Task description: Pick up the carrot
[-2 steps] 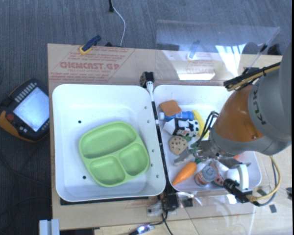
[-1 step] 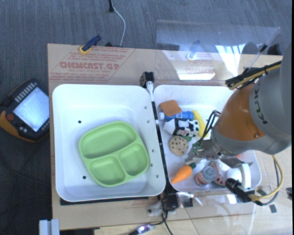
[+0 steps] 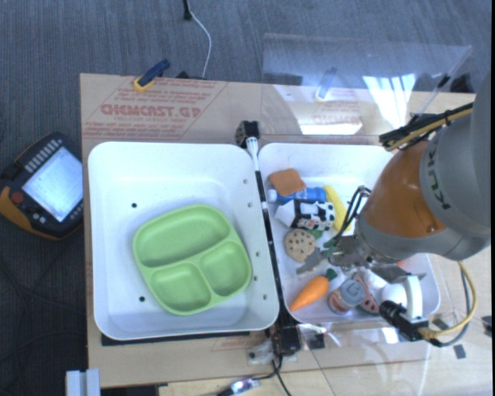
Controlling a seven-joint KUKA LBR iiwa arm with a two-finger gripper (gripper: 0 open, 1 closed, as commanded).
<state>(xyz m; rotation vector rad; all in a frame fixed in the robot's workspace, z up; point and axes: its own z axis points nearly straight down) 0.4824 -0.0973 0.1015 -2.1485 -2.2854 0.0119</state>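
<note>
Overhead view: the small orange plastic carrot (image 3: 311, 291) lies tilted near the front-left of the right-hand shallow white bin (image 3: 421, 324), close to the divider. The two-finger gripper (image 3: 334, 258) sits just above and right of it, apart from it; you cannot tell how its fingers stand. A round speckled cookie (image 3: 297, 243) and a small round can (image 3: 346, 295) crowd the carrot. Your risk, as I judge it: a descent catching a neighbour instead, or nudging the carrot against the bin wall. The green divided plate (image 3: 191, 258) rests in the left bin.
</note>
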